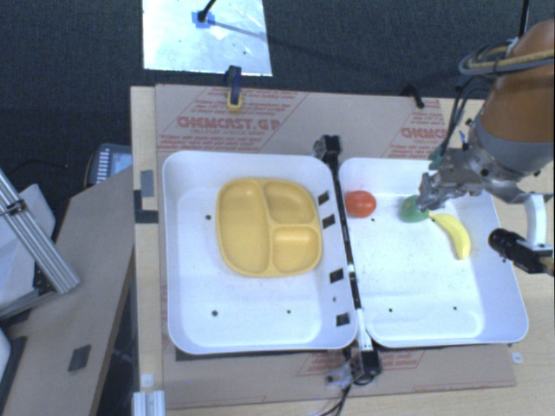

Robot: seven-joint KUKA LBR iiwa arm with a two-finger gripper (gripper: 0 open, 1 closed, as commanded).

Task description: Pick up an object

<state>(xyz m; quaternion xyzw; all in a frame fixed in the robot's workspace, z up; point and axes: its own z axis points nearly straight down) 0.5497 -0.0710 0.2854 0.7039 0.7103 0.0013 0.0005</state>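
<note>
Bench: two shallow white bins are set side by side on a brown board printed with red lettering.

Left bin [186,232]: one yellow tray [267,226] with three compartments is laid flat near the middle, its rim clear of the bin walls.

Right bin [434,306]: three items are grouped in the upper part.
- Red ball [361,203]: placed near the bin's left wall, apart from the other items.
- Green item [413,210]: small and rounded, found between the red ball and the banana; its right part is covered by the gripper, so its full shape cannot be made out.
- Banana [455,234]: yellow, laid at a slant just right of and below the green item; whether the two touch cannot be told.

Arm [512,102]: grey with an orange band, entered from the right over the right bin's upper right corner.

Gripper [427,199]: positioned at the right edge of the green item, tips down at or just above it. The set of the jaws cannot be told, as the fingertips are merged with the item in the view. Nothing is seen lifted; all items are seen resting on the bin floor.

Dividing edge: black clips are fixed along the seam between the bins.
</note>
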